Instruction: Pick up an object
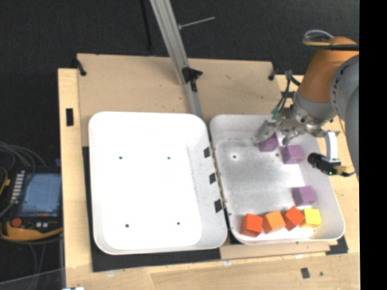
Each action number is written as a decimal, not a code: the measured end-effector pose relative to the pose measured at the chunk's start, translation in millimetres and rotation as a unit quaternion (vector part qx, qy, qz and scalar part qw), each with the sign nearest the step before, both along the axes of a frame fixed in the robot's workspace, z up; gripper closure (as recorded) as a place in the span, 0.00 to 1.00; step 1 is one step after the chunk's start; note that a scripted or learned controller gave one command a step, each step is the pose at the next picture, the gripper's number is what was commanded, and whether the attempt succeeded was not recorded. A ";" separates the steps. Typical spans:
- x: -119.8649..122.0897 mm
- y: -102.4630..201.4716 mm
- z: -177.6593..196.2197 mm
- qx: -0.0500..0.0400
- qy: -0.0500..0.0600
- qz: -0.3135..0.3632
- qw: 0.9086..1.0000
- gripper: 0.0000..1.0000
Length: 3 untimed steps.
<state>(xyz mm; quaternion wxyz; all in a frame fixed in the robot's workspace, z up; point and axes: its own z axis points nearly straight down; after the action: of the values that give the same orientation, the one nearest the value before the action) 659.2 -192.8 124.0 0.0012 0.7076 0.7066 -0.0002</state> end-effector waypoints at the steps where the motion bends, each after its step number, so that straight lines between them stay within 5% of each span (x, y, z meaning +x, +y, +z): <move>1: 1.2 -1.2 12.5 -0.001 -0.003 0.000 1.000 1.00; 2: 2.1 -0.2 77.5 0.000 -0.003 0.002 1.000 1.00; 3: 2.7 -1.0 85.6 0.001 -0.001 0.003 1.000 1.00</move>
<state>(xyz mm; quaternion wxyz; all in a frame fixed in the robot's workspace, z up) 661.9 -193.8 209.6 0.0013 0.7058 0.7084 0.0007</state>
